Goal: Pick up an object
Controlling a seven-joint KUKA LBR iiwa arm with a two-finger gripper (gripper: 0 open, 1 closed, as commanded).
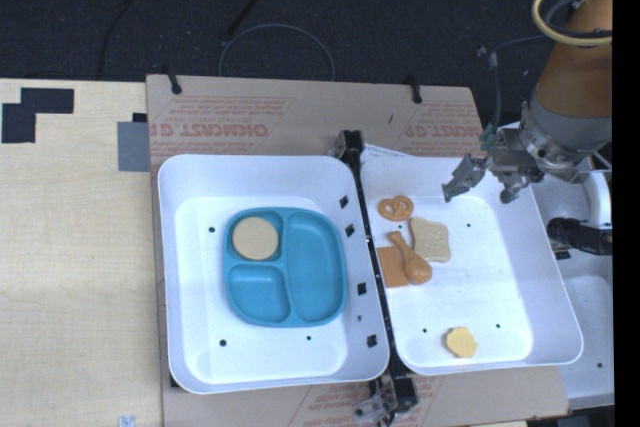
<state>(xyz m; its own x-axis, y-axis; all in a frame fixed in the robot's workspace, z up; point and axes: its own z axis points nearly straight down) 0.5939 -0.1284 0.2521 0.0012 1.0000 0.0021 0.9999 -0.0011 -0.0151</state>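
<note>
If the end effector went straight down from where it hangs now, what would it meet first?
Probably the bare floor of the right-hand white bin. The end effector hangs over that bin's far end, apart from the small tan pretzel and the pale bread slice. Depth is hard to judge from this slant.

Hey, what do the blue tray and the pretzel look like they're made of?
The blue tray looks like moulded plastic: one even colour, rounded compartments, a faint sheen. The pretzel is probably a plastic or rubber toy, uniformly tan and smooth, though it is too small to be sure.
</note>
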